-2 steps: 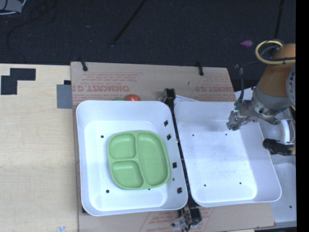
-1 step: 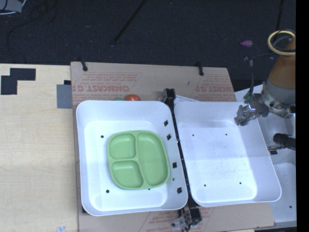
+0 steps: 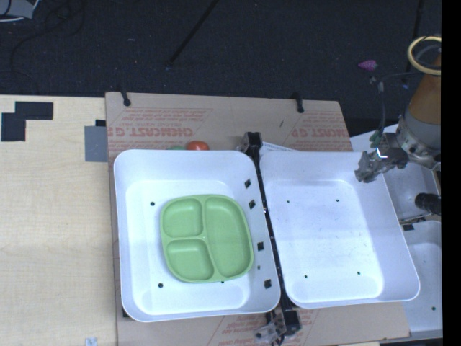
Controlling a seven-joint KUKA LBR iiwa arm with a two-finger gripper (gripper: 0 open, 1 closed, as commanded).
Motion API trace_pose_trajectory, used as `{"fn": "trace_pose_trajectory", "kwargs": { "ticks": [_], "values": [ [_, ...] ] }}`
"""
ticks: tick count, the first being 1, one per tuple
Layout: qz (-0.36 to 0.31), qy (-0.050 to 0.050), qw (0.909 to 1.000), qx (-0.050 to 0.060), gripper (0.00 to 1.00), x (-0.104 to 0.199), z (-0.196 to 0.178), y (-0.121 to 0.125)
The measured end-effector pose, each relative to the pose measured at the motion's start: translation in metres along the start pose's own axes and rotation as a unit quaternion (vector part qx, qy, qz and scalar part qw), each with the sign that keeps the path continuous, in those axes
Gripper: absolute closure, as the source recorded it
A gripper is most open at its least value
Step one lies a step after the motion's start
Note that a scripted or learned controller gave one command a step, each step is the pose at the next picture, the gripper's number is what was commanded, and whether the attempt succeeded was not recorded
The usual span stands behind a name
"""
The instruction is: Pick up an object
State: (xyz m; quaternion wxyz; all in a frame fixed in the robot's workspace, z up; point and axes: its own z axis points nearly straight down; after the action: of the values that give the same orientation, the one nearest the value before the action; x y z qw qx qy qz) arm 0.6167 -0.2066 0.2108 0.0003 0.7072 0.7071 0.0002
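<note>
A light green divided plate (image 3: 207,238) with three compartments lies flat in the left white bin (image 3: 137,193). The right white bin (image 3: 389,265) sits beside it. My gripper (image 3: 369,166) hangs over the right bin's far right corner, well to the right of the plate. The arm with its orange band (image 3: 426,99) rises behind it at the right edge.
A small red object (image 3: 197,146) and a bit of green lie on the cardboard just behind the left bin's far rim. A black clamp strip (image 3: 261,215) runs between the bins. Pale bench surface spreads to the left.
</note>
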Motion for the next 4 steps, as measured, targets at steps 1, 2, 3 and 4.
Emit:
{"fn": "trace_pose_trajectory", "kwargs": {
  "ticks": [1,2,3,4],
  "values": [
    [-0.002,0.001,1.0,0.002,1.0,0.044,-0.003,-0.009],
    [-0.002,0.002,1.0,0.002,1.0,0.092,-0.013,-0.014],
    [-0.002,0.001,1.0,0.003,1.0,0.142,-0.004,-0.02],
    [-0.002,0.001,1.0,0.001,1.0,0.2,-0.01,-0.015]
  ]
}}
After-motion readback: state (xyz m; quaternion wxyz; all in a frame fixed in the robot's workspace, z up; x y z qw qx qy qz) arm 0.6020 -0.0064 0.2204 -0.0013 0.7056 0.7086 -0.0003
